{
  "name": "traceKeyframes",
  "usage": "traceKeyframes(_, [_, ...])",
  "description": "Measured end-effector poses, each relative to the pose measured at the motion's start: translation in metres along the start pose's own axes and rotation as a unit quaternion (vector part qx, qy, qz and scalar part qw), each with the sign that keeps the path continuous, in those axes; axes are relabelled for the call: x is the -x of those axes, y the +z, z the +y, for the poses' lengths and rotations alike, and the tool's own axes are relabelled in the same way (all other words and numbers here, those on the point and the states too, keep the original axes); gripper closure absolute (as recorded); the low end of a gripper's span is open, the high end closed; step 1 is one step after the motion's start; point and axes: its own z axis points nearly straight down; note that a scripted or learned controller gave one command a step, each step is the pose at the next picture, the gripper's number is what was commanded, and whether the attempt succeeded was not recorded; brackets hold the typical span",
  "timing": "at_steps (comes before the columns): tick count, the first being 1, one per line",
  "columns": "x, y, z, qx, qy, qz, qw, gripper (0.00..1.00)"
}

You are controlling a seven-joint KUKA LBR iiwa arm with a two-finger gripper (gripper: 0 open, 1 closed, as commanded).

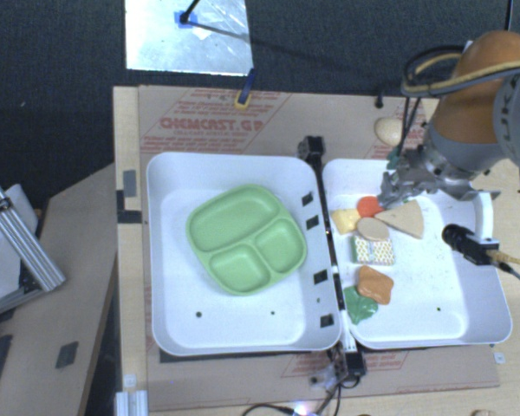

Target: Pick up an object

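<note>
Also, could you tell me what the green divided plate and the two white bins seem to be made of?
The green divided plate looks like moulded plastic, satin: even colour, soft rounded ridges. The left bin and right bin look like thin formed white plastic, faintly glossy, with rounded corners; uncertain.

grey arm [490, 76] from the right, wrist [440, 159] bent down and leftward

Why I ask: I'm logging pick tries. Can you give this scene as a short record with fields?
left bin: green plate
right bin: red piece, yellow piece, wedge, patterned block, orange piece, green piece
claw: over the right bin's far end, by the red piece and wedge
held: cannot tell
</note>
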Motion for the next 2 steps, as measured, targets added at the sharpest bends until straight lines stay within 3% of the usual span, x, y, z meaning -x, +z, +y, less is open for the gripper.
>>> traceKeyframes(1, [0.022,0.0,0.004,-0.001,0.005,-0.001,1.0,1.0])
traceKeyframes(2, [0.007,-0.007,0.003,-0.001,0.002,0.0,1.0,1.0])
